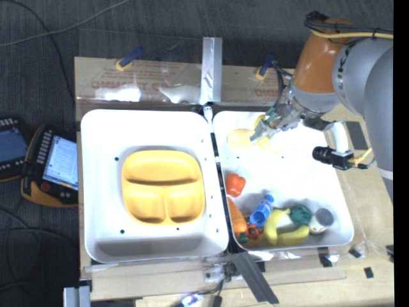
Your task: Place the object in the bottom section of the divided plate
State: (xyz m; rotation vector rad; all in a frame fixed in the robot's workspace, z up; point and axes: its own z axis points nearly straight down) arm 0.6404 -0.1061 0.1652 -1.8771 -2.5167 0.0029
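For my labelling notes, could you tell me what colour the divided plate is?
Yellow; the divided plate shows in the camera view.

The grey arm [358, 62] reaches in from the right, its gripper [263, 130] angled down-left; its tip looks blurred.

Bench [102, 75] — a flat tan surface bearing two shallow white bins side by side: left bin [102, 235] and right bin [332, 190], rims touching. Crumpled clear plastic [121, 93] lies along the far edge — beside two blue clips [130, 57].
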